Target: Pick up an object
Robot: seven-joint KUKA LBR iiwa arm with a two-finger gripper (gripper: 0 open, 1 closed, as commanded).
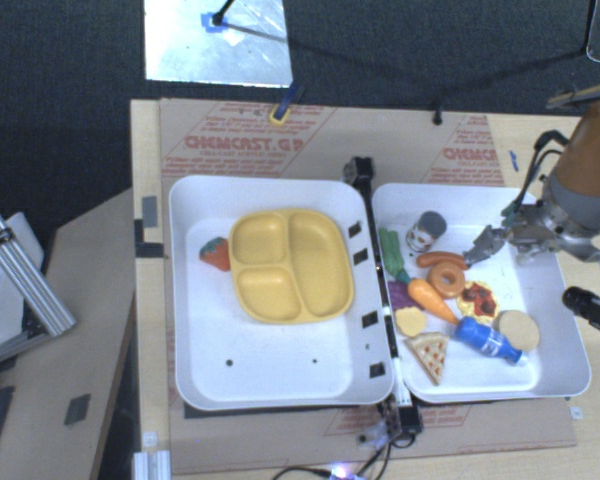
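Your tool (477,249) hovers at three o'clock in the right bin (565,368), grip state unclear, above the hot dog (441,260).

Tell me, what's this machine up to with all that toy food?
A robot arm reaches in from the right, and its gripper hangs over the right bin, just above a heap of toy food: a hot dog, a donut, a carrot, a blue bottle and a pizza slice. It is meant to pick one up, but nothing is between its fingers. The left bin has a yellow divided plate with a strawberry beside it.
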